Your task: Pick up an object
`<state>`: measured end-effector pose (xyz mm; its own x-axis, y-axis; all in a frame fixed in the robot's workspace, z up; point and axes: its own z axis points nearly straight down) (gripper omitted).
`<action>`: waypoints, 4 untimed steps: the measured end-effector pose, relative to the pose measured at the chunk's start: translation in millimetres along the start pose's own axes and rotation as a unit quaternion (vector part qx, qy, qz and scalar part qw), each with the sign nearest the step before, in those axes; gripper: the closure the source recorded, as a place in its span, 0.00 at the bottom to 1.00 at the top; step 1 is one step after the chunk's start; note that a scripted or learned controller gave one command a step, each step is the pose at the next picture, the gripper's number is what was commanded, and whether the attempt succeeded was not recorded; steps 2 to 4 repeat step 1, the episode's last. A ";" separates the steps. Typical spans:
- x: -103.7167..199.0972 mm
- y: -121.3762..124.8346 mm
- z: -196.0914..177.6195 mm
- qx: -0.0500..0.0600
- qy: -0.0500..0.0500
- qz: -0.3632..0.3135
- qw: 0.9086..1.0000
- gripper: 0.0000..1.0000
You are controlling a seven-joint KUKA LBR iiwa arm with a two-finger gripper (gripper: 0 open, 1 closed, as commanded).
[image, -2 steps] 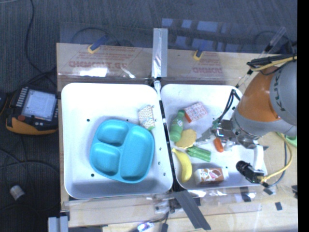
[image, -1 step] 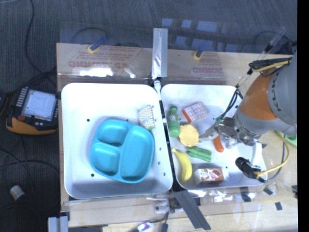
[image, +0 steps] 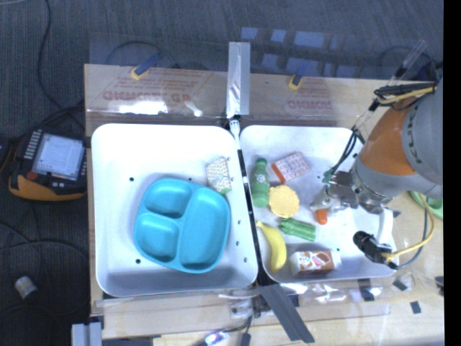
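A small orange-red piece (image: 321, 215), carrot-like in outline, lies on the floor of the right-hand bin (image: 338, 137), directly under the gripper (image: 333, 197), which hangs low over it at the end of the grey and orange arm (image: 392, 153); whether the claw is spread or closed cannot be told from this angle, and nothing can be seen caught in it. The piece looks like hard, hollow toy plastic: light, stiff, probably smooth enough to skid, so a pinch across its narrow middle seems the safest hold, the tips set well down on both sides. Just left of the claw rests a green pod-shaped toy (image: 297, 228), with a round yellow piece (image: 284, 201) a little beyond and above it. Farther left stand a green bottle (image: 259, 182) and a banana (image: 273, 245); up and to the left lies an orange packet (image: 291, 166), and below, toward the near wall, a brown carton (image: 313, 261). In the left-hand bin (image: 115, 265), well away from the claw, sits a blue divided plate (image: 184, 223) with a speckled sponge (image: 219, 174) at its upper edge.
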<state>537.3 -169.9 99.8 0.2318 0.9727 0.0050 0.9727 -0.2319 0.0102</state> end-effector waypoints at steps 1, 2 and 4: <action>9.7 1.6 -102.1 0.006 -0.005 0.139 0.990 1.00; 9.7 1.6 -102.1 0.006 -0.005 0.139 0.990 1.00; 9.7 1.6 -102.1 0.006 -0.005 0.139 0.990 1.00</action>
